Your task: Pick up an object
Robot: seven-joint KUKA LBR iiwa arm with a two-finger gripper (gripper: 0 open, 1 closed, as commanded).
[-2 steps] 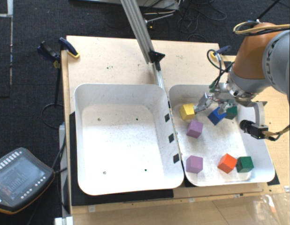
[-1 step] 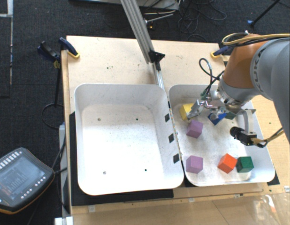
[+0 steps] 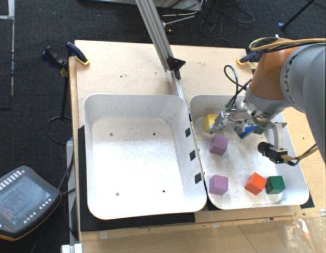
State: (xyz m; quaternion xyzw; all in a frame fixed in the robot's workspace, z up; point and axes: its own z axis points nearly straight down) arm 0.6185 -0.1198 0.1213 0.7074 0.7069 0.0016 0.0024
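In the right bin (image 3: pixel 296 193), the gripper (image 3: pixel 220 123) hangs just beside a yellow block (image 3: pixel 209 123) at the bin's far left side, the block lying directly to the gripper's left; its grip state cannot be told.

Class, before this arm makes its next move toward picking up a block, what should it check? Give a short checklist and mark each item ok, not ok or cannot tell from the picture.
1. Gripper is over the right bin: ok.
2. A target lies close by: ok, the yellow block is right beside the gripper.
3. Yellow block is actually between the fingers: cannot tell, the wrist hides part of it.
4. Nearest neighbour is apart from the target: ok, the upper purple block sits just below with a gap.
5. Other blocks are out of the way: ok, the lower purple block, orange block and green block lie near the front edge.
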